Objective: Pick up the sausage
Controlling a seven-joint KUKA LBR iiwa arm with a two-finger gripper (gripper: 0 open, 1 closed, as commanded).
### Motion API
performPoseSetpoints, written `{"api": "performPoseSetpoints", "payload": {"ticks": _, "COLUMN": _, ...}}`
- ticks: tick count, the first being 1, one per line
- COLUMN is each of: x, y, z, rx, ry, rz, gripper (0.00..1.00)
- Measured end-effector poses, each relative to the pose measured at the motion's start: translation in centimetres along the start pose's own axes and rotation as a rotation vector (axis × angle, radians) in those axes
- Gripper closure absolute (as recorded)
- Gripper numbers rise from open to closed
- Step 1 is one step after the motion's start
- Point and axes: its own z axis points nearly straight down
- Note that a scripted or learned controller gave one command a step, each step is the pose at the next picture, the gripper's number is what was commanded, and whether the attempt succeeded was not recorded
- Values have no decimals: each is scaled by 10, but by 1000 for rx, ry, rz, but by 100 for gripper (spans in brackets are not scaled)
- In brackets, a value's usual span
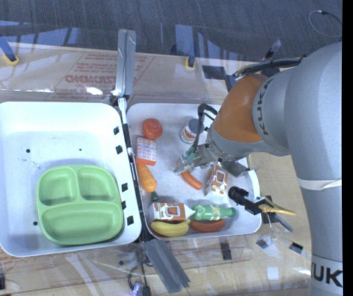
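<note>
The sausage (207, 226) is a reddish-brown link lying along the front wall of the right bin (164, 111), between a banana (169, 229) and the bin's front right corner. A green bottle (214, 213) lies just behind it. My gripper (187, 163) hangs low over the middle of the right bin, well behind the sausage. It sits right above a small orange-red piece (192, 180). Nothing of the sausage is in the gripper.
The right bin also holds a tomato (152, 128), a can (191, 132), a red-white packet (145, 150), a carrot (147, 176), a snack pouch (216, 180) and a small box (169, 211). A green divided plate (79, 204) lies in the left bin (16, 122).
</note>
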Motion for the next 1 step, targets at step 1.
{"api": "performPoseSetpoints", "payload": {"ticks": 1, "x": 39, "y": 42, "z": -120, "rx": -2, "ry": 1, "rz": 81, "gripper": 100}}
